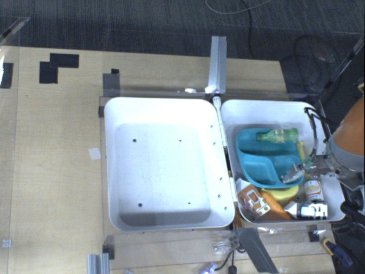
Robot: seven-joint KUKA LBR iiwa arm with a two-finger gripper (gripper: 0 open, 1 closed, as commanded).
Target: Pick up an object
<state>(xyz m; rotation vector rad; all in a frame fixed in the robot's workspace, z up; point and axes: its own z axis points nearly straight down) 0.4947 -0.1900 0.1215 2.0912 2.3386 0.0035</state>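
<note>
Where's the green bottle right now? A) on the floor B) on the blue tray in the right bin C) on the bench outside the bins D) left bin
B: the green bottle lies on its side across the blue tray, inside the right bin.

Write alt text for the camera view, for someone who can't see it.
A robot arm's gripper reaches from the right into the right bin, over a blue divided tray. Around the tray lie a green bottle, a banana, a brown packet and other small items. The left bin sits alongside.
</note>
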